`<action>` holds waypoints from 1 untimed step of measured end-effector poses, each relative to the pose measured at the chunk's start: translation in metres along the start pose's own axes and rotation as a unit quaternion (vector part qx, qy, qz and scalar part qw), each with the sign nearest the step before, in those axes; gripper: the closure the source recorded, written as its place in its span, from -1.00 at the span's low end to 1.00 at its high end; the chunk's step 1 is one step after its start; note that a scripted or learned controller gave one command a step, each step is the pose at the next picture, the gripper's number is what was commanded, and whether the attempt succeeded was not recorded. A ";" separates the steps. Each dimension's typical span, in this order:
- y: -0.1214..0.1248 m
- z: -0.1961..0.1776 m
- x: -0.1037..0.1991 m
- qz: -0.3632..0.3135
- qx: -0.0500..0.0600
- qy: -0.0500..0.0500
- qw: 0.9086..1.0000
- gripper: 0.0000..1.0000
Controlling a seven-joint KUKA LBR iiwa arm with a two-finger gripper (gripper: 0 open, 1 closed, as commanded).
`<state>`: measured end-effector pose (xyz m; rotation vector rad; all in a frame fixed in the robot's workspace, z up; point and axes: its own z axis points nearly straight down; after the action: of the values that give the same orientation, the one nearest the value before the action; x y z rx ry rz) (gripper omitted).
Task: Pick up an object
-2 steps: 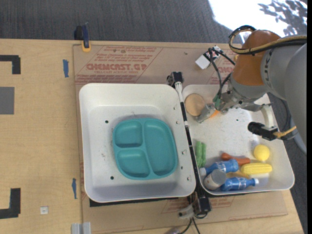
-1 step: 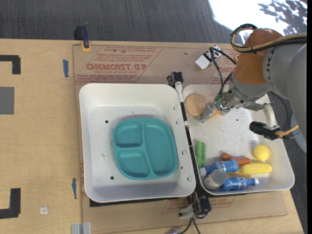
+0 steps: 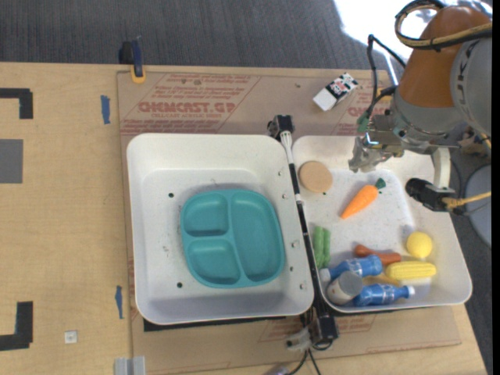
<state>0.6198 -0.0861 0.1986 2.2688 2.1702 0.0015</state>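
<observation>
Orange plastic toy carrot (image 3: 360,201) lies in the right shallow white bin (image 3: 447,287), just below and beside our metal two-finger gripper (image 3: 366,156), which hangs near the bin's upper edge. Whether it stands wide or narrow we cannot tell. We judge the carrot the easiest pick: we should centre over its thick middle, turn across its slanted length, then descend clear of the round tan disc (image 3: 316,176).

A teal tray (image 3: 232,238) lies in the left white bin (image 3: 148,209). The right white bin (image 3: 449,276) holds an orange carrot (image 3: 359,201) with a green top, a tan disc (image 3: 316,176), a yellow lemon (image 3: 419,245), yellow corn (image 3: 410,271), green beans (image 3: 321,246) and blue bottles (image 3: 367,281). The desk (image 3: 55,209) is light wood with red print.
</observation>
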 end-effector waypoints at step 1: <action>0.000 0.000 0.000 0.000 0.000 0.000 1.000 -1.00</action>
<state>0.6196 -0.0860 0.1984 2.2690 2.1708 0.0006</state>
